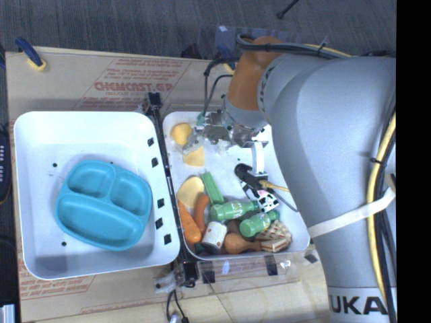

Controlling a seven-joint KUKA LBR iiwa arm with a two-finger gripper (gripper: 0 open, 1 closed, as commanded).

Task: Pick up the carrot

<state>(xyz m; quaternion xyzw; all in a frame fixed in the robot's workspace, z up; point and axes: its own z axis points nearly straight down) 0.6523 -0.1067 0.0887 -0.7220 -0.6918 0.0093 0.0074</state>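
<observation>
A blue divided tray (pixel 103 204) is lying in the left bin (pixel 27 180) on the cardboard-covered tabletop (pixel 87 79), the carrot (pixel 189 225) is resting at the right bin's (pixel 176 116) near-left among toy foods, and the jaws (pixel 214 132), state untellable, are hovering at its far end.

the carrot (pixel 189 223), orange and tapered, lies lengthwise along the right bin's left wall among other toys.

Left bin (pixel 27 200) holds a blue tray (pixel 102 204). Right bin (pixel 286 229) holds the carrot (pixel 189 225) at its near left among green bottles (pixel 236 211); the gripper (pixel 217 133) hangs over its far end.
</observation>
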